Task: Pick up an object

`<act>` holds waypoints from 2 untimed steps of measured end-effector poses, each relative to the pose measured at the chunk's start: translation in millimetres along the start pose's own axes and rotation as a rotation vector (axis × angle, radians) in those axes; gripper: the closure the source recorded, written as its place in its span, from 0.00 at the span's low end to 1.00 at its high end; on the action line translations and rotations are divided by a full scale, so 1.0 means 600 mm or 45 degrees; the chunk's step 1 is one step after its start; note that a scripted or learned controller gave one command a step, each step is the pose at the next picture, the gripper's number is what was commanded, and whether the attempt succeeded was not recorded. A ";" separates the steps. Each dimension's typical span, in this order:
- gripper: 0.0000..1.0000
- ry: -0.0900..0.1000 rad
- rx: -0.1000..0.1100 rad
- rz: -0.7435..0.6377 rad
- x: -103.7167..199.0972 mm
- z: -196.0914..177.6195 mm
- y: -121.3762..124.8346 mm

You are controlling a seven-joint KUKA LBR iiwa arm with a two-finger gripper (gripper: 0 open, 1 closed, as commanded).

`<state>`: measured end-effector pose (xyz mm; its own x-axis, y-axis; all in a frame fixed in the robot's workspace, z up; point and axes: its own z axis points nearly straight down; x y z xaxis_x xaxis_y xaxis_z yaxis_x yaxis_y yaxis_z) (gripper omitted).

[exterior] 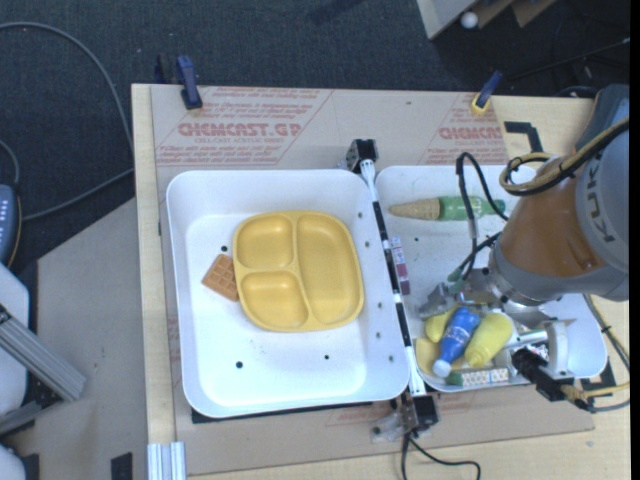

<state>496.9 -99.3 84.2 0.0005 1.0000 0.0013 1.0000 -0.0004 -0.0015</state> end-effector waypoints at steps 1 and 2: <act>1.00 -0.001 -0.003 0.001 0.000 -0.017 0.001; 1.00 0.000 -0.003 -0.003 0.130 -0.168 0.074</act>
